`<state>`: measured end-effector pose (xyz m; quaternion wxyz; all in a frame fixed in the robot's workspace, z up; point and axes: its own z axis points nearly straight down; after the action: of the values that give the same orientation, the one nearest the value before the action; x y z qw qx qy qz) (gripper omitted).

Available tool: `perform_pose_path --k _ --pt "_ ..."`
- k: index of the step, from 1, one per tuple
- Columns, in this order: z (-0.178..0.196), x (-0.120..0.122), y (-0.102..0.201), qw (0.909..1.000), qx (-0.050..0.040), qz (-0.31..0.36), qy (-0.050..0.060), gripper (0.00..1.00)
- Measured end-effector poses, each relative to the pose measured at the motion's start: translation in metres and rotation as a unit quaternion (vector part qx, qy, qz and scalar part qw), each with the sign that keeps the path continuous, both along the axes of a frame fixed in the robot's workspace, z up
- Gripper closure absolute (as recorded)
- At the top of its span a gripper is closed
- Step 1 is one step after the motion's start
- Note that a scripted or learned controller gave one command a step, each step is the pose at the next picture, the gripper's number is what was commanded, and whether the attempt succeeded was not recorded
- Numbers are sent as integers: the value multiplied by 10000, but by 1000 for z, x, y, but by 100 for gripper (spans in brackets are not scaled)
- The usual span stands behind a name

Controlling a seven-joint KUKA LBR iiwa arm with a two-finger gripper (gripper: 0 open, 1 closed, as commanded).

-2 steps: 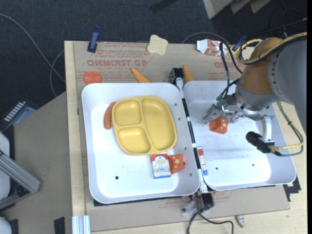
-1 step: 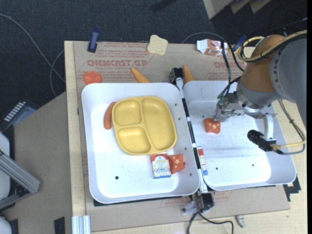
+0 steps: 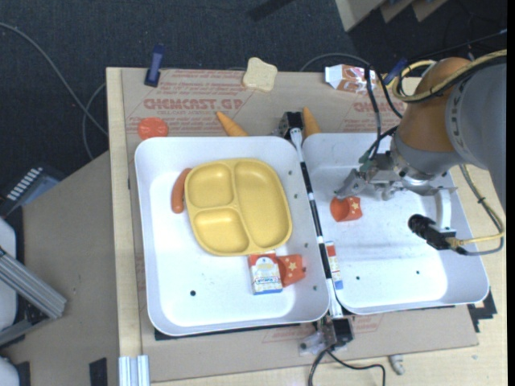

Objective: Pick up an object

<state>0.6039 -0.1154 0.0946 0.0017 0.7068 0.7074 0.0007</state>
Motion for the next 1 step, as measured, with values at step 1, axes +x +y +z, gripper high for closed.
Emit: perform_pose_path --k 1 --pt "14 -11 19 10000 13 0 24 0"
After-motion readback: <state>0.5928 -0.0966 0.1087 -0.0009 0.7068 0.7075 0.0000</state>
